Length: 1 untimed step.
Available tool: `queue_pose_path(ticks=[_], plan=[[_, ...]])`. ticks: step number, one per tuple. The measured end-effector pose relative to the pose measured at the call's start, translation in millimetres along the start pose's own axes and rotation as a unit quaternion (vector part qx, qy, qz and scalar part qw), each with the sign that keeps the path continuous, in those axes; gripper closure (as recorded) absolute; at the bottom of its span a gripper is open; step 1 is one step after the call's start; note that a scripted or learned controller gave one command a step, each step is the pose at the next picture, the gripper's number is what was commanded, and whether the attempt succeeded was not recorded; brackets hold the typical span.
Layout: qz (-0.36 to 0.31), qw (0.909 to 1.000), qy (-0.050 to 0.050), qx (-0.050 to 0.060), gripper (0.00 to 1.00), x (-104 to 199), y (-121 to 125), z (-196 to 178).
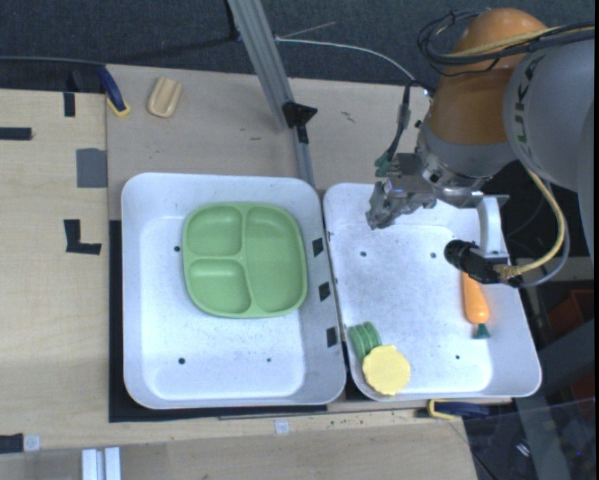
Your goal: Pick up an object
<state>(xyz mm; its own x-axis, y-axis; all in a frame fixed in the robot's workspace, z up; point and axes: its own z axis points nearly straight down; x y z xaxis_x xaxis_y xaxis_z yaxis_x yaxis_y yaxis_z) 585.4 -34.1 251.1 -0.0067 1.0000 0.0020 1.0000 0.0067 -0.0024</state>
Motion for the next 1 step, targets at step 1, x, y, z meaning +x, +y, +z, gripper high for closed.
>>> queue_pose_path(ticks=[1], plan=[[-0.001, 1.0000, 0.000, 0.000, 1.00, 60.5, -7.9, 6.4]])
